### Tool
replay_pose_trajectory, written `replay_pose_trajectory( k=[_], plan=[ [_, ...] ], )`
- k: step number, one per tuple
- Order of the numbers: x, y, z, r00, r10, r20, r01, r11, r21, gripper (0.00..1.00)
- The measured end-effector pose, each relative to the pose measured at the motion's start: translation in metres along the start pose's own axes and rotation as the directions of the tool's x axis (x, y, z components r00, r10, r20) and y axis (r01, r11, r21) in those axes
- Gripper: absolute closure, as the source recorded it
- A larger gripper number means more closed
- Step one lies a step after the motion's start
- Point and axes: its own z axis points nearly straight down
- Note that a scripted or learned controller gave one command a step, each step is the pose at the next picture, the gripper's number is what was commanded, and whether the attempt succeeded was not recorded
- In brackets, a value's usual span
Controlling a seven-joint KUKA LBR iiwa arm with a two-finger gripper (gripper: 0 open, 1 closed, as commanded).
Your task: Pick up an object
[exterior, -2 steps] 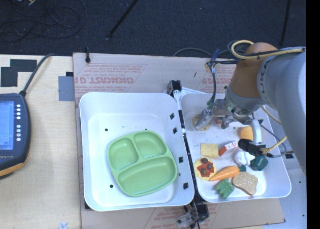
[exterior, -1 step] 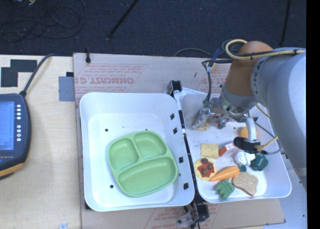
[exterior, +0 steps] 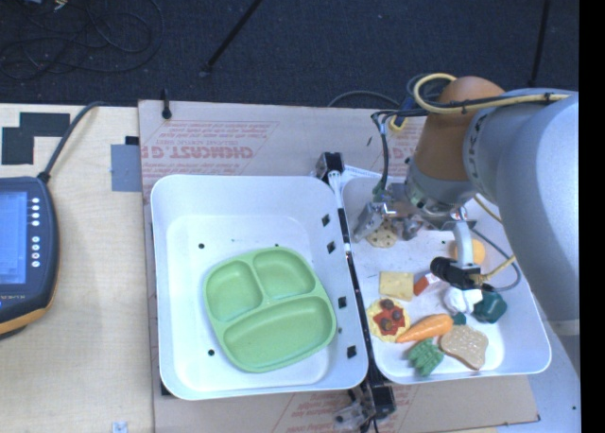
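My gripper (exterior: pixel 392 221) hangs low over the far left part of the right bin (exterior: pixel 529 355), under the orange-banded wrist. A brown cookie (exterior: pixel 382 236) lies right beneath it, partly covered by it. Nearer the front lie a yellow cheese wedge (exterior: pixel 397 285), a small red piece (exterior: pixel 422 283), a pizza slice (exterior: pixel 387 319), an orange carrot (exterior: pixel 425 327), a bread slice (exterior: pixel 464 347) and a green broccoli (exterior: pixel 425 357). A dark green item (exterior: pixel 491 306) and a yellow-orange item (exterior: pixel 471 251) sit at the right, partly behind the arm's parts.
The left bin (exterior: pixel 180 223) holds a green divided plate (exterior: pixel 269 308). A raised divider with black clips (exterior: pixel 342 261) separates the two bins. A teach pendant (exterior: pixel 24 251) lies on the bench at far left. The bulky grey arm covers the right bin's right side.
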Motion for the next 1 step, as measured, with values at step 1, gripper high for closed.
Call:
replay_pose_trajectory(
  k=[1],
  plan=[
    [0.0053, 0.0002, -0.0001, 1.000, 0.000, 0.000, 0.000, 1.000, 0.000, 0.00]
  ],
)
